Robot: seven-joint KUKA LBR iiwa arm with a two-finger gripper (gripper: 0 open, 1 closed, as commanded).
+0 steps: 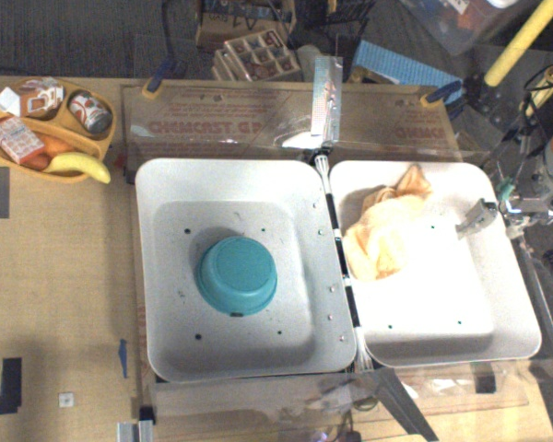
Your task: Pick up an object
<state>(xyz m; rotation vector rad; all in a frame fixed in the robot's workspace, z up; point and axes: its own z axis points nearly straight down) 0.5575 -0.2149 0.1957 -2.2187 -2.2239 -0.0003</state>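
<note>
**Clerk:** Item one, the pincer (476,217). Position?

**Checker:** It hangs over the right-hand edge of the right bin (461,339), low against the white floor. Released or clenched: cannot tell, as the view is too small and blurred there. Nothing can be seen in its grasp.

**Clerk:** Item two, nearest thing to it?

**Checker:** One yellow-orange cloth (382,233), crumpled, in the same bin. It lies toward the view's left of the pincer, apart from it, bunched against the wall that the two bins share.

**Clerk:** Item three?

**Checker:** The left bin (166,201), beyond the cloth and on the same side of the pincer, set just beside the right bin. It holds one teal bowl (238,274), round and turned mouth-down near the middle of the floor, well apart from the pincer.

**Clerk:** Item four, farther still?

**Checker:** One clear plastic sheet (230,127), lying flat along the bench behind both bins.

**Clerk:** Last entry?

**Checker:** One yellow tray (0,145), on the bench at the view's far upper left, the farthest item from the pincer. On it are a banana (78,164), a small box (17,139) and two tins, labels unreadable.
</note>
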